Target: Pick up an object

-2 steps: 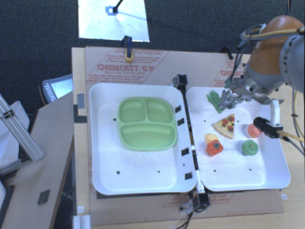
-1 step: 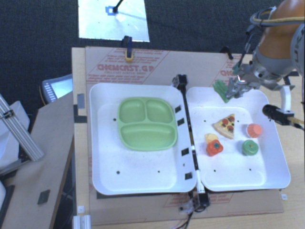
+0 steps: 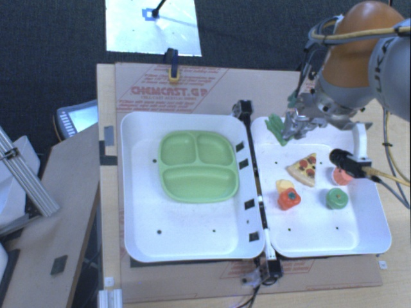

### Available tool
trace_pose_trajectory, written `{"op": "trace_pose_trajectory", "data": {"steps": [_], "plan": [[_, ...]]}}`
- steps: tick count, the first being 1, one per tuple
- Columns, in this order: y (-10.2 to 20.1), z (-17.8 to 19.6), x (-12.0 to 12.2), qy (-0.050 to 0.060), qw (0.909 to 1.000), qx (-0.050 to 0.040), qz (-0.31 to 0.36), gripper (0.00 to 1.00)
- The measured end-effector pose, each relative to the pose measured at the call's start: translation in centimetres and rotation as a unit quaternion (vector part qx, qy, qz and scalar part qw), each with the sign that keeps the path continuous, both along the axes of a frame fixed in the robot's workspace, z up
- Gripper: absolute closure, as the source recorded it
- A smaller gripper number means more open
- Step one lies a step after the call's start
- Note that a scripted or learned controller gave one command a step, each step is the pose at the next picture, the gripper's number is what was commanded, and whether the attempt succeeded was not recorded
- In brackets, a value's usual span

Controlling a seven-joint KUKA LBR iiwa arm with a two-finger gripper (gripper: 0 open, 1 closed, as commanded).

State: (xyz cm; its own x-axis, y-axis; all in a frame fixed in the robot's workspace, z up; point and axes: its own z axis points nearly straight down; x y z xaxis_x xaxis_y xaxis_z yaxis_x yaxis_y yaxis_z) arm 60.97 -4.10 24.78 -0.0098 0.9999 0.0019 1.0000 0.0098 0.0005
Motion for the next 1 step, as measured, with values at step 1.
{"op": "trace_pose_trajectory", "data": {"steps": [1], "plan": [[4.86,0.36,-1.66,0.000,1.0000,0.0001,0.000,1.00]]}}
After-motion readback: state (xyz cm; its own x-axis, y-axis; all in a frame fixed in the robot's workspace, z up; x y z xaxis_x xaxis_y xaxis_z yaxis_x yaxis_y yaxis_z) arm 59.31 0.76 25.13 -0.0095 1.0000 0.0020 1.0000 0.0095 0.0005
